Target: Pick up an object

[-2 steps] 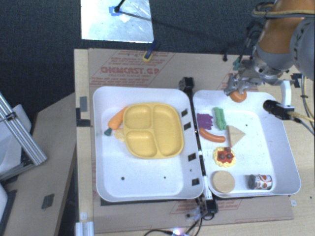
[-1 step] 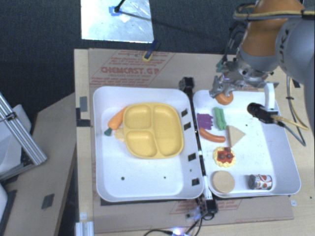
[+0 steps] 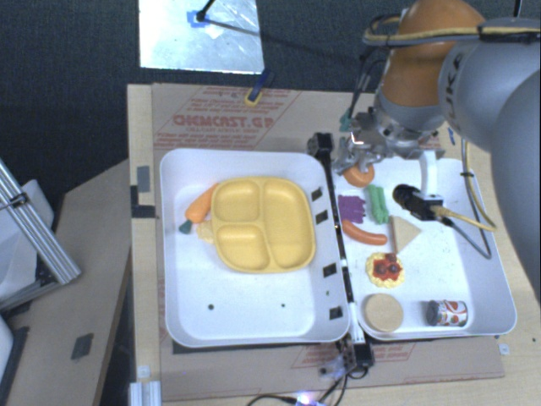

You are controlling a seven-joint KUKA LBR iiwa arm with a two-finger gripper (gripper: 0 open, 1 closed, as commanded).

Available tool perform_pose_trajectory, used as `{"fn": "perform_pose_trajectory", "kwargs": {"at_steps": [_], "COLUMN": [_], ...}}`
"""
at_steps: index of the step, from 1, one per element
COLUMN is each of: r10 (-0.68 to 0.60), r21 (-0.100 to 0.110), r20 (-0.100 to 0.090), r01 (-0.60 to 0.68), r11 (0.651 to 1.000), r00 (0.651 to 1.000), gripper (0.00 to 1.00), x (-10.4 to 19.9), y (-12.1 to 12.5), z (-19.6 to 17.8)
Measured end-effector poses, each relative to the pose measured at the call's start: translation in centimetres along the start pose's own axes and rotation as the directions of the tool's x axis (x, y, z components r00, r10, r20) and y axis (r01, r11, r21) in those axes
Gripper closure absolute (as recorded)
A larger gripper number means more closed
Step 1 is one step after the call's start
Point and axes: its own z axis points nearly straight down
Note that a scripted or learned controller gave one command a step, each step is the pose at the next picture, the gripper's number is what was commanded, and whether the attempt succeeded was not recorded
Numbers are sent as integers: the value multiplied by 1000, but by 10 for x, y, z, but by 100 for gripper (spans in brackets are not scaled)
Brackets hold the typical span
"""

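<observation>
Camera view, left to right for you: left bin (image 3: 182, 311) holds a yellow divided plate (image 3: 258, 224) with a toy carrot (image 3: 199, 205) touching its left edge. Right bin (image 3: 486, 299) carries a purple piece (image 3: 352, 207), green piece (image 3: 377, 203), sausage (image 3: 364, 234), pizza slice (image 3: 385, 269), tan disc (image 3: 383, 312) and small can (image 3: 446, 313). Your gripper (image 3: 357, 161) hangs over that bin's far left corner, just above an orange piece (image 3: 359, 176); whether it grips it, you cannot tell.

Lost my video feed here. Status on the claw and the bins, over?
Claw low over right bin, far corner. Orange piece right beneath it. Purple block, green piece, sausage crowd close by.
</observation>
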Motion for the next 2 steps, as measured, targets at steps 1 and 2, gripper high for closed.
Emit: {"fn": "perform_pose_trajectory", "kwargs": {"at_steps": [1,2], "r10": [-2,1], "r21": [0,-2], "r20": [-2,0], "r01": [2,-1], "r11": [1000,1000], "r00": [1000,1000], "gripper": [100,100], "x": [46,40], "y": [-9,7], "z": [-9,-7]}}
